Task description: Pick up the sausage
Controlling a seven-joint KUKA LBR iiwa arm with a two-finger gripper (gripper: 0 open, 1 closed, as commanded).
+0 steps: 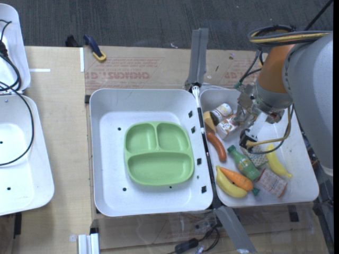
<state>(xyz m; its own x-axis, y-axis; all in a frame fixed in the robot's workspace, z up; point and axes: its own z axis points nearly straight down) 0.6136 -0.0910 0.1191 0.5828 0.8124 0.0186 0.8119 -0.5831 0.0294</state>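
- We see the gripper (248, 121) low over the back of the right bin (304, 192), reaching in from the right under the arm's orange band (273, 70).
- We cannot tell how it is set or whether anything is caught in it; its tip is a dark, cluttered shape from this slant.
- It sits just beside a small printed carton (229, 125) and a round-topped cup (223, 110), very near them, though we cannot say whether it touches either.
- The sausage (216, 145) lies along the right bin's left wall, reddish-orange and free, apart from the gripper.
- Near the sausage's lower end we see a green bottle (243, 163), then a carrot (237, 178) lying across a banana (229, 186).
- A second banana (277, 163) and a pink packet (271, 182) rest toward the right side of that bin.
- In the left bin (100, 142) sits a green divided plate (158, 153).
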